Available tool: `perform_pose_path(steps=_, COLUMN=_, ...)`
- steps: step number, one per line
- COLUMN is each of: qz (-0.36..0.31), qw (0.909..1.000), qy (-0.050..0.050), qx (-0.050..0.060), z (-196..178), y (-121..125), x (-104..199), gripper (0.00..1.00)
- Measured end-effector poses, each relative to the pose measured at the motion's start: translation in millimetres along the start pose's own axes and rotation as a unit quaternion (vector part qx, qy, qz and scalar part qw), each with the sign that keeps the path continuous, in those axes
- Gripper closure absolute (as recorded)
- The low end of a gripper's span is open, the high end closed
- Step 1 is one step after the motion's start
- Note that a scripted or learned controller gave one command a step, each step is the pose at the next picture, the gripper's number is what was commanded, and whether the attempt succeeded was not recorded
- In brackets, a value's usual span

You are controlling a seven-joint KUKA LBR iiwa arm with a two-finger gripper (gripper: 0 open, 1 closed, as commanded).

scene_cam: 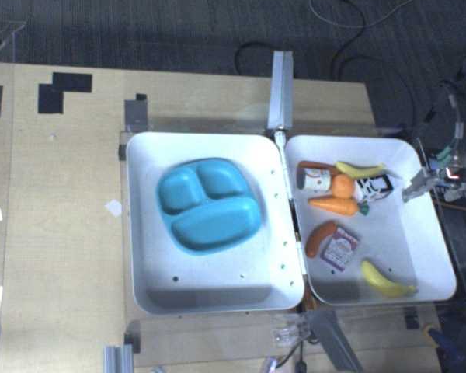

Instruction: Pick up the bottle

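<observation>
So heads up: your bottle [315, 178] lies on its side, long axis left-right, well left of the gripper [419, 185] at the right bin's [435, 239] edge.

blue tray [208, 204], yellow bananas [387, 280] (two), orange carrot [335, 205]

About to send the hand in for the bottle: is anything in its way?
The bottle lies at the right bin's far-left corner. From the right, a banana, an orange touching the bottle, and a black-and-white item lie across the approach. From above, nothing visible covers it.
</observation>
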State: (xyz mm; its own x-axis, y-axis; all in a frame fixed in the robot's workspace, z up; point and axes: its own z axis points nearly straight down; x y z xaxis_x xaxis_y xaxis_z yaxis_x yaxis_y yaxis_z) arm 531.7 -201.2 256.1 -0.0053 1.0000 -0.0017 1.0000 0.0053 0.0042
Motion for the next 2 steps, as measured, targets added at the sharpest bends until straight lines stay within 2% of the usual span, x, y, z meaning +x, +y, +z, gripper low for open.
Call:
perform_pose_path(steps=1, qz=-0.003, qw=1.0000, qy=-0.001, qx=-0.003, z=-12, y=2, x=1, gripper=1.00)
perform_pose_path(steps=2, qz=0.312, qw=0.9502, qy=0.000, qx=0.001, z=32, y=-39, x=-4, gripper=1.00)
